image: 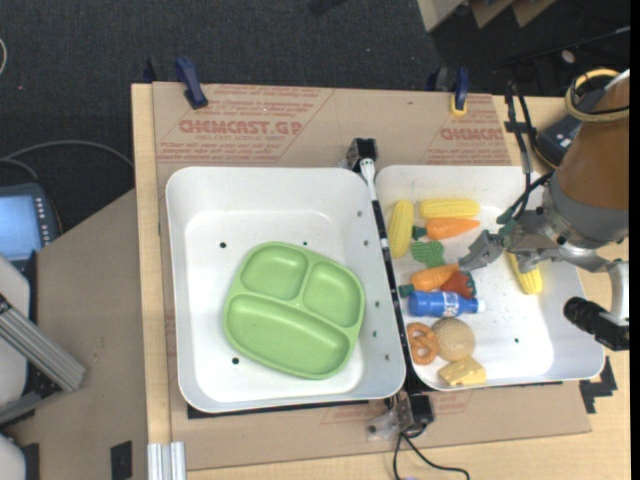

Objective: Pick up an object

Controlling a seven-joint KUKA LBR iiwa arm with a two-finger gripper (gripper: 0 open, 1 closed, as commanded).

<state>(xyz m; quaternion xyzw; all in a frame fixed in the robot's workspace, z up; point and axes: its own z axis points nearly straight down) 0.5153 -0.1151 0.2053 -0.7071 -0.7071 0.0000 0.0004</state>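
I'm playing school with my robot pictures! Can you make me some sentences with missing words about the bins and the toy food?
1. The green plate lies in the ____ bin.
2. The toy food, like the orange carrot, lies in the ____ bin.
3. The blue bottle lies just above the round ____.
4. The green plate has ____ compartments.

Missing words: left; right; pretzel; three
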